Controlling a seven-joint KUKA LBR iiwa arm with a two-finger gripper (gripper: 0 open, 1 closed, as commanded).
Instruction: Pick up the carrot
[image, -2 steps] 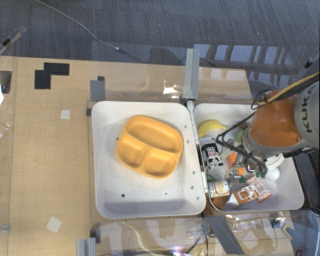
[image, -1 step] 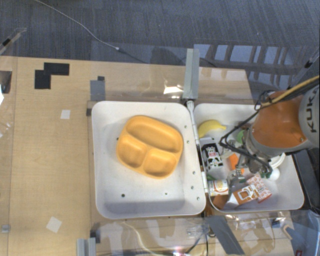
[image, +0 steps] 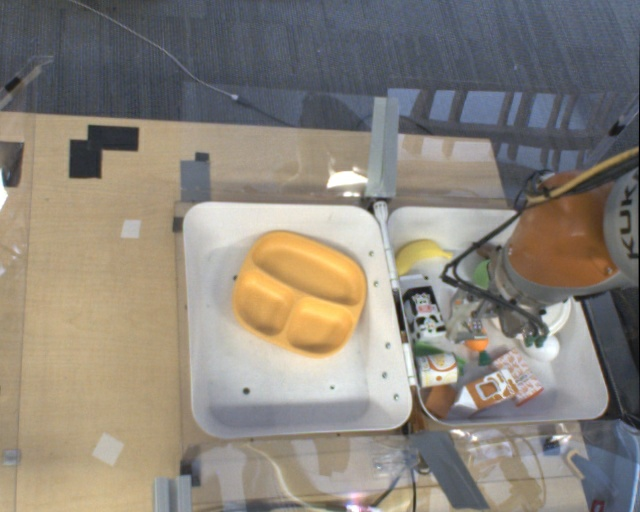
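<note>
In the right bin (image: 590, 395) a small orange piece that looks like the carrot (image: 480, 346) lies near the middle, partly hidden under the gripper. The gripper (image: 483, 322) hangs directly over it, low in the bin and surrounded by dark cables. The arm's orange band (image: 560, 240) sits above it at the right. I cannot see whether the gripper touches the carrot.
Around the carrot lie a yellow round fruit (image: 423, 255), a black-and-white carton (image: 425, 310), a small juice box (image: 438, 370), an orange-and-white packet (image: 506, 383) and a white round object (image: 545, 348). The left bin (image: 210, 400) holds a yellow divided plate (image: 298, 290).
</note>
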